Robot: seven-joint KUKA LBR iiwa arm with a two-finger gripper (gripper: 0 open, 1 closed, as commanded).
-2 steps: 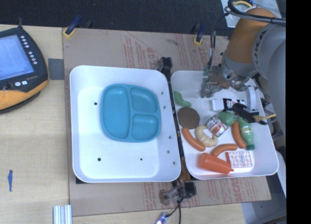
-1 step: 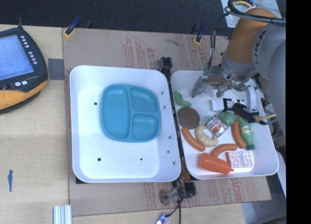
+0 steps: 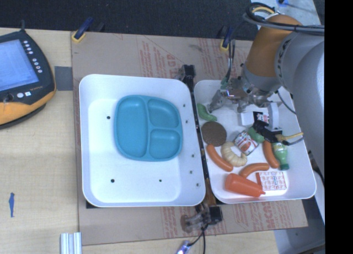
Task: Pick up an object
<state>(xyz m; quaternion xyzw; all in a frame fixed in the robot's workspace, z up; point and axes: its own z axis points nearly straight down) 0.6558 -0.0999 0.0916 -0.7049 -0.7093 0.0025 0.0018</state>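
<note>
White plastic everywhere, so starting from the near edge: the right bin (image 3: 302,195) has its clutter packed toward the front rim, well below the jaws. An orange carrot (image 3: 242,185) lies right by that rim with a red-and-white packet (image 3: 272,181) just beside it, then two sausages (image 3: 219,157) (image 3: 253,169), a pale banana-ish piece (image 3: 234,154) and a small can (image 3: 245,142) crowded together. A brown disc (image 3: 213,134) sits lower-left of the jaws, and a green piece (image 3: 206,113) lies by the bin's left wall, just left of them. The gripper (image 3: 231,100) is at the far end of this bin with its fingers spread apart and nothing between them; the bare floor right under it is about the only open room on that side. Over in the left bin (image 3: 94,137), well left of the jaws, a blue divided plate (image 3: 148,128) sits mid-floor with bare white all around it. A tablet-like pendant (image 3: 22,76) rests on the bench past that bin's left edge.
</note>
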